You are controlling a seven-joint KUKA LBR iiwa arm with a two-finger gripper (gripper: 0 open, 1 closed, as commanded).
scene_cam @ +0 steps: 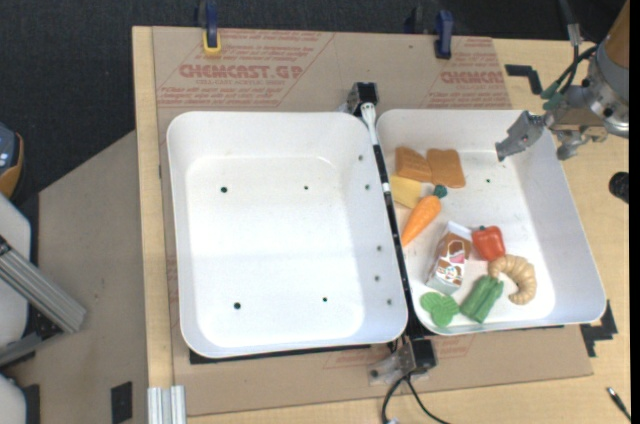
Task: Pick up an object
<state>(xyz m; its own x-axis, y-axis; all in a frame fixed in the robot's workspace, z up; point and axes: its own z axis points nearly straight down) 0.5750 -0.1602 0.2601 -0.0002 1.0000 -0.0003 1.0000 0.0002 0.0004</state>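
Overhead, the gripper (542,134) hung at the three o'clock edge of the scene, its two grey fingers (515,137) spread apart with nothing between them, poised over the far corner of the right bin (570,212). Nothing had yet been lifted. The candidates for picking lay clustered toward the bin's inner side, down at about seven o'clock from the gripper: two tan crackers (430,166) side by side, a yellow wedge (404,190) touching them, and an orange carrot (421,219) slanting across it. Farther along, toward six o'clock, sat a small printed carton (451,262), a red pepper (488,241), a croissant (516,278) and green vegetables (470,302), packed close enough that several touched. That crowding would likely make a clean two-finger grasp harder, and the open stance suited an approach not yet begun. The left bin (270,232), at nine o'clock, lay beside its twin, the two rims meeting along a dark seam. Both rested on a cardboard sheet (300,62), held by blue clamps (209,17) at twelve o'clock, apparently to keep it from sliding.
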